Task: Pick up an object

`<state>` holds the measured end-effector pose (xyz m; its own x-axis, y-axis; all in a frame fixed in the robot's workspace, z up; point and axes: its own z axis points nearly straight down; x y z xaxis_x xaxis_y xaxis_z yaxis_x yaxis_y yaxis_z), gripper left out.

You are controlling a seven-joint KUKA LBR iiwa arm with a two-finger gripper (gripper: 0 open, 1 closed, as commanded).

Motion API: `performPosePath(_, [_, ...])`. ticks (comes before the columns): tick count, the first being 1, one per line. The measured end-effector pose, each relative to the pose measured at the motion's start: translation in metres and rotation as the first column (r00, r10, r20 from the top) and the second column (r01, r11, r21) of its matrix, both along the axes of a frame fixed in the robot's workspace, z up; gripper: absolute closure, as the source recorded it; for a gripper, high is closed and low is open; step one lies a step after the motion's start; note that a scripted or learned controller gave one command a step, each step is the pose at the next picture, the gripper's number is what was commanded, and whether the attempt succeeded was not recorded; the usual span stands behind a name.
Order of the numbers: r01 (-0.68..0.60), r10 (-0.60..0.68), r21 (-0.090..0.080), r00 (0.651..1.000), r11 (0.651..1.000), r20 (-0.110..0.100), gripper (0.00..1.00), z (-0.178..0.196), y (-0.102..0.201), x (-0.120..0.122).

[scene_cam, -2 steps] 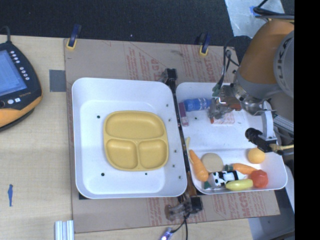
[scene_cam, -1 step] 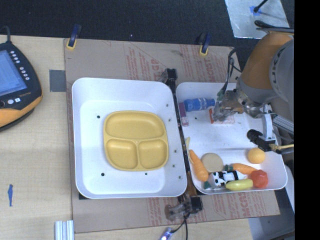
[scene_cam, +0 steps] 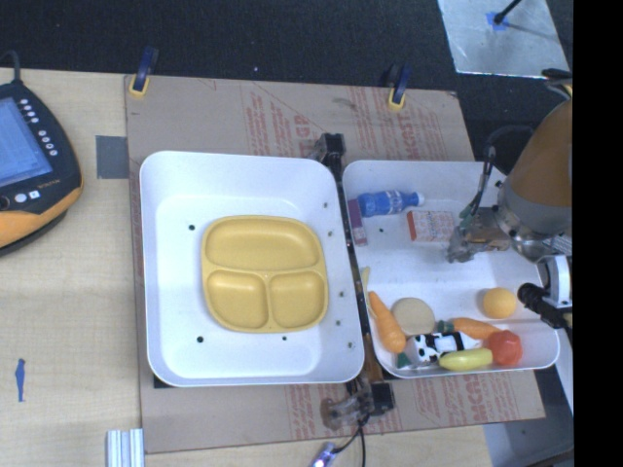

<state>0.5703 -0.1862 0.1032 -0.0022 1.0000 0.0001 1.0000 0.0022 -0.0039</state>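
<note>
The arm [scene_cam: 540, 178] enters at 3 o'clock. Its visible section is a rounded housing with an orange band on top and a grey shell beneath. A thin dark cable loops from the housing's 9 o'clock side toward the wrist. The gripper [scene_cam: 465, 246] is a compact grey-metal assembly with dark detailing. At 5 o'clock of the housing, a white bracket carries a black fitting.
</note>
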Motion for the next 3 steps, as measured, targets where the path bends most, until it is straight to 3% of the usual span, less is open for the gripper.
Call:
performPosePath(1, [-0.002,0.002,0.001,1.000,1.000,0.002,1.00,0.051,0.061,0.039])
performPosePath(2, [0.001,-0.001,0.001,1.000,1.000,-0.001,1.00,0.007,0.004,0.042])
performPosePath(3, [-0.002,0.002,0.001,1.000,1.000,0.002,1.00,0.033,0.063,0.060])
